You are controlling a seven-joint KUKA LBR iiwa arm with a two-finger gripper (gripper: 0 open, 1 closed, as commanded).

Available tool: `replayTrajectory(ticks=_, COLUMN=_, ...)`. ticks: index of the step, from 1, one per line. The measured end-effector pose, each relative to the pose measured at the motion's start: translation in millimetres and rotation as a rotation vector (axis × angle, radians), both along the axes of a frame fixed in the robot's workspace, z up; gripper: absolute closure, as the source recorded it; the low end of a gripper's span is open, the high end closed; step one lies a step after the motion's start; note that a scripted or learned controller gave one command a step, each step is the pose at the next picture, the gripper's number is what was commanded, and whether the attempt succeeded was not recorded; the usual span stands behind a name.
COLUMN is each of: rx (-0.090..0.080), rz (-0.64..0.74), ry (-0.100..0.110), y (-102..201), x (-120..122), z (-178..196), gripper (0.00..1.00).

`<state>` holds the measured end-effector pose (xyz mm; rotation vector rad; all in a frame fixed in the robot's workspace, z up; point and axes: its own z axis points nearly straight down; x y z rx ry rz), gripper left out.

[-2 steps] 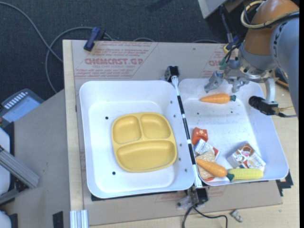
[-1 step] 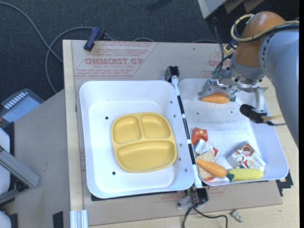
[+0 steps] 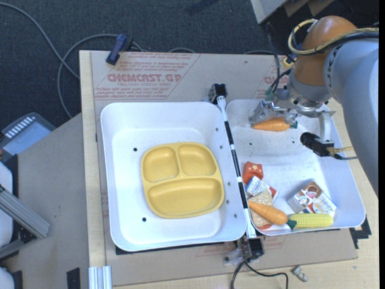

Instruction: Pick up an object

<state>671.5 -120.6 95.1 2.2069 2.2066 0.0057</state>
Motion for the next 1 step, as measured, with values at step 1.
replayTrajectory(ticks=1, rx=-0.001, rz=0.001, ry=-0.005, y=19.7, x=1.1, z=0.9, gripper=0.00)
